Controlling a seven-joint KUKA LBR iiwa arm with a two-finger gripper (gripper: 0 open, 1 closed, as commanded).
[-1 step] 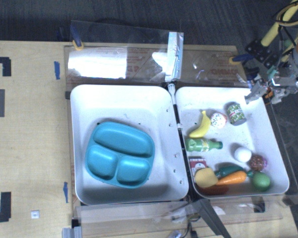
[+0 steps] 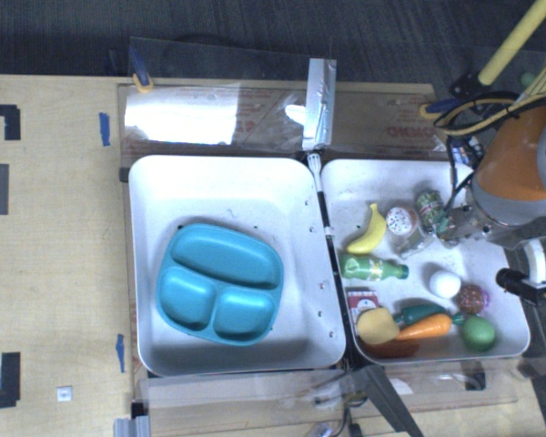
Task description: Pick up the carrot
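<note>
A blue divided plate lies in the left bin. The right bin holds a banana, green bottle, white egg and green ball.

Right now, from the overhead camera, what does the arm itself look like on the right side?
The grey KUKA arm has a rounded body with a broad orange band above the wrist. Black and yellow cables loop beside it. A dark bracket-like part projects below, over the right-hand shallow white bin.
</note>
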